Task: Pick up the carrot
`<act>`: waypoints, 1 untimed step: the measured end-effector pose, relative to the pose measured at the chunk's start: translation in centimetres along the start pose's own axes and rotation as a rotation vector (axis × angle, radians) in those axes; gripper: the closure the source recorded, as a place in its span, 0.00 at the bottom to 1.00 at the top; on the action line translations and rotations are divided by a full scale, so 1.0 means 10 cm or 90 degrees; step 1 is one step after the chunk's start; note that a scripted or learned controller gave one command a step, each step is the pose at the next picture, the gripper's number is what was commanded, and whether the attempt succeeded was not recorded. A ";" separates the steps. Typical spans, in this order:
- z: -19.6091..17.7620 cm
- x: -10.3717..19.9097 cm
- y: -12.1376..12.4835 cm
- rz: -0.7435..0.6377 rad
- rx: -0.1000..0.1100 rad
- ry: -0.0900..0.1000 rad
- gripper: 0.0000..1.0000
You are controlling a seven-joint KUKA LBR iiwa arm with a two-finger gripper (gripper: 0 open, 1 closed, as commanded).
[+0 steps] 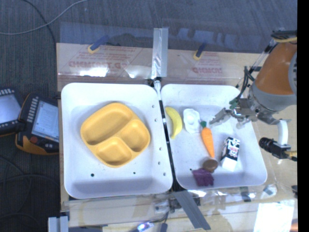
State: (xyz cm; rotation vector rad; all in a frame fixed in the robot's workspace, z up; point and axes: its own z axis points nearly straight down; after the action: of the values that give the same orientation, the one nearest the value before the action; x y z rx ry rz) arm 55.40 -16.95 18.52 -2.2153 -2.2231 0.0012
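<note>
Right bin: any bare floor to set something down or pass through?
Right bin: bare floor along the far wall behind the banana and white item. Crowded centre to near wall: carrot, milk carton, brown piece, purple piece. Gripper hovers over the right side.

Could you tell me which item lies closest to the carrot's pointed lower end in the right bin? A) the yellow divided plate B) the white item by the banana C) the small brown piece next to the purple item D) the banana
C: the carrot points down toward the small brown piece, which sits beside the purple item.
</note>
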 end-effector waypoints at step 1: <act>0.95 0.14 0.08 -0.160 -0.007 -0.004 0.00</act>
State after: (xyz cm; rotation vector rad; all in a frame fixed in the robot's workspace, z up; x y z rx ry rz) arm 56.19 -15.55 9.04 -1.9274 -2.4921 -0.0051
